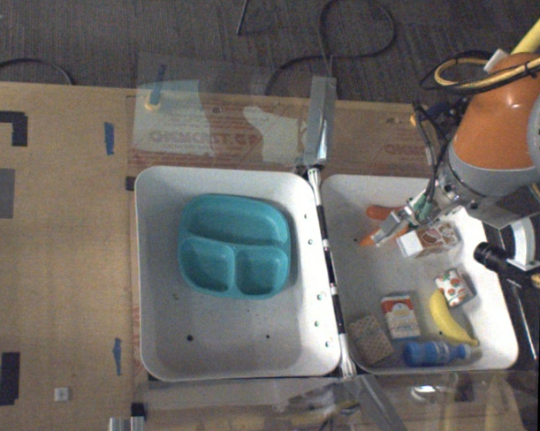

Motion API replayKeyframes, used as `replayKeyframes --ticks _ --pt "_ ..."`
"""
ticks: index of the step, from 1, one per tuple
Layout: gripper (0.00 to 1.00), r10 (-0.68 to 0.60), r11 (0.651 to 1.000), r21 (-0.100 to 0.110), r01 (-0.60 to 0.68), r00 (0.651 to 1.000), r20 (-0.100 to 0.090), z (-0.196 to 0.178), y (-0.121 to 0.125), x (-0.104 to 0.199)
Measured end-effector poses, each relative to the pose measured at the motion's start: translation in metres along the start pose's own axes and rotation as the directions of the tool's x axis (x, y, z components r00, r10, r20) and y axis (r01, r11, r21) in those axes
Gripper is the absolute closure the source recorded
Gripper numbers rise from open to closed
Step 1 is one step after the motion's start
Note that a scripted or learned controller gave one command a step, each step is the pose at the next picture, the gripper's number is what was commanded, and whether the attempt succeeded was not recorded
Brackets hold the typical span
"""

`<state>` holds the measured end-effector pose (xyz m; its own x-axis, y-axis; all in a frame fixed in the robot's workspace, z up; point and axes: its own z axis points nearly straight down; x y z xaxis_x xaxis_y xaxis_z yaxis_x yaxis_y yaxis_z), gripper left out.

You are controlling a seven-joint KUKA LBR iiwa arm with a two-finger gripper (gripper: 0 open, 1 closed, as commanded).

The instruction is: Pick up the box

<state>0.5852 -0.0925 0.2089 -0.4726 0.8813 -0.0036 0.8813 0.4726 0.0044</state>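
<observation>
The small white-and-red cardboard box lies in the right white bin, touching the gripper; whether it is clamped is unclear. Lifting is not yet done.

We see more than 1 box in the right bin, so we cannot tell which is meant. A white box with red print lies tilted near the bin's upper middle, just beside the gripper's tip. A red and white box lies flat lower down, beside a banana. A small carton with red and green print sits near the right wall, just above the banana.
</observation>
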Motion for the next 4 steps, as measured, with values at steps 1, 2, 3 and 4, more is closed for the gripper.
replayKeyframes --ticks 1,2,3,4 --pt "0.0 -0.123 0.992 0.0 0.123 0.992 0.002 -0.223 -0.011 -0.069" --pt "0.0 -0.066 0.998 0.002 0.066 0.998 -0.001 -0.081 0.059 -0.065" --pt "0.0 0.019 1.0 -0.001 -0.019 1.0 0.001 0.108 0.022 -0.043" --pt "0.0 -0.206 0.978 -0.001 0.207 0.978 0.001 -0.121 0.076 -0.034"
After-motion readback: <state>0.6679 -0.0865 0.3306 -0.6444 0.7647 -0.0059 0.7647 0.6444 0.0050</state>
